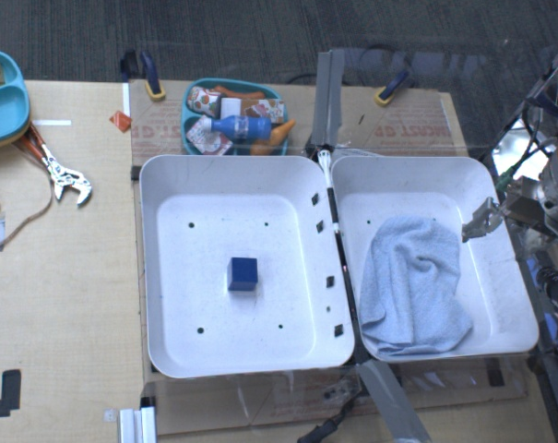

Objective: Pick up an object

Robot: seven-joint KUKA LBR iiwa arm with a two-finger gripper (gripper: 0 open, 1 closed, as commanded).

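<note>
A small blue cube (pixel 243 273) rests on the floor of the left white bin (pixel 159 247), a little left of its middle. In the right white bin (pixel 500 293) a crumpled light blue towel (pixel 412 284) covers the centre and front. My gripper (pixel 472 226) comes in from the right edge. It hangs over the right bin's right side, just beside the towel's upper right corner, and nothing shows in its grasp. It is far from the blue cube.
Behind the bins stands a teal bowl (pixel 234 118) heaped with several small items. A wrench (pixel 65 181) and a teal tray (pixel 2 100) lie on the wooden bench at the far left. A grey bar (pixel 326 90) rises between the bins at the back.
</note>
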